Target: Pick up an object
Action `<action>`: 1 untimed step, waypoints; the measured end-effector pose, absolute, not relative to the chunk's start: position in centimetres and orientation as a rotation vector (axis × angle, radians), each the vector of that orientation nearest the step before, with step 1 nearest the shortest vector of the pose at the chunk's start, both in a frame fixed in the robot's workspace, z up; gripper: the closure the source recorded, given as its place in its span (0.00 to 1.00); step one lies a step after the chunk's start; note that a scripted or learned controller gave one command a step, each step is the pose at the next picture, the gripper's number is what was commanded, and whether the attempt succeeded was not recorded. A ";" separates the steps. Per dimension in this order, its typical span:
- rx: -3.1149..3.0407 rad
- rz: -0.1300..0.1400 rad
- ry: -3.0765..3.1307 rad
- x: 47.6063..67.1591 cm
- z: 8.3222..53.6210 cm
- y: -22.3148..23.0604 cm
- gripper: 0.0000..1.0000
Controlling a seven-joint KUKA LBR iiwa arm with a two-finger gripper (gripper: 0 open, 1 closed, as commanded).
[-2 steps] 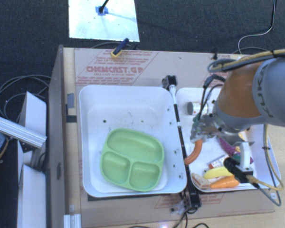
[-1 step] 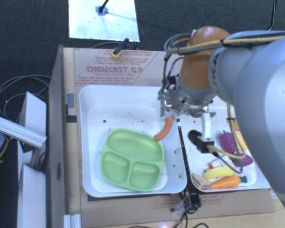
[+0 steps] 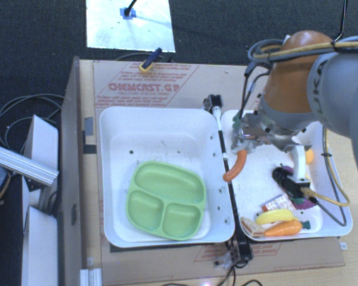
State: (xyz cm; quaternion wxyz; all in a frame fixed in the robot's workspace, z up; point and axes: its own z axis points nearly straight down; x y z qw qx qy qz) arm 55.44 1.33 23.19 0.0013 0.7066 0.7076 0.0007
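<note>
The gripper (image 3: 246,143) hangs over the right bin (image 3: 250,189), a sausage (image 3: 235,165) dangling from its closed fingertips, clear of the bin floor. The pick looks made; the next move calls for a steady lift without losing it.

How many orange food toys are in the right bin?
2: an orange hot dog lies by the divider at the bin's left side, and an orange carrot sits at the near edge beside a yellow banana. The arm may hide others.
</note>
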 end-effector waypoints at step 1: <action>2.217 0.001 2.226 49.6 22.7 4.0 1.00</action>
